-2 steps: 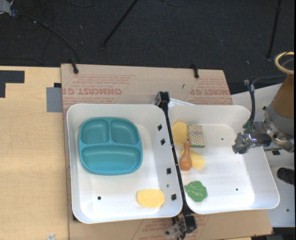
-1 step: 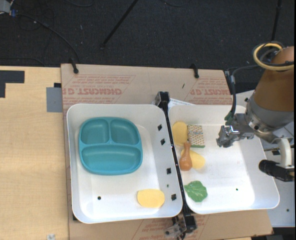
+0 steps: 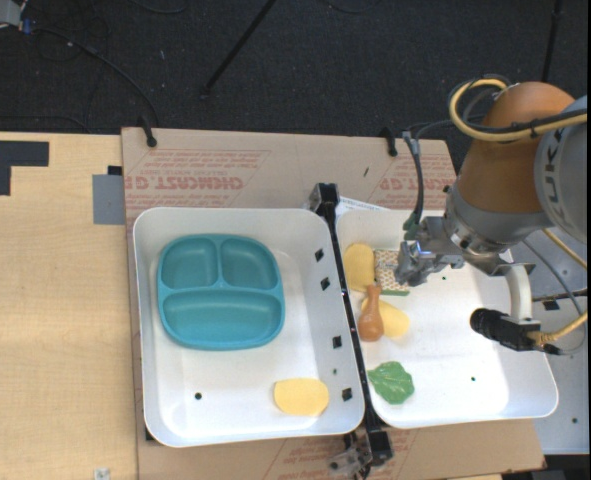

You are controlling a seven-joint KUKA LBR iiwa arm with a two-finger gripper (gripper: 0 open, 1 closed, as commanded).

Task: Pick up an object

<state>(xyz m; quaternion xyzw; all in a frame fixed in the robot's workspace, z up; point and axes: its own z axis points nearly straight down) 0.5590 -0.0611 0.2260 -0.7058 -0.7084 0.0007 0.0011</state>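
Camera view shows the grey two-finger gripper (image 3: pixel 411 265) low in the right white bin (image 3: pixel 495 388), beside a patterned card (image 3: pixel 387 265), its opening impossible to tell.

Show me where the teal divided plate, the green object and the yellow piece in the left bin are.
teal divided plate (image 3: pixel 219 293): camera view, on the ridge between its compartments.
green object (image 3: pixel 391 381): camera view, on its middle.
yellow piece (image 3: pixel 301 396): camera view, on its middle.

Bore a bulbous, glossy orange band (image 3: pixel 510 153) over a grey wrist housing (image 3: pixel 495 226). Carried a yellow cable loop (image 3: pixel 472 103) just above that band, plus black cables alongside. Ended in a small metallic grey gripper (image 3: pixel 412 264) below it.
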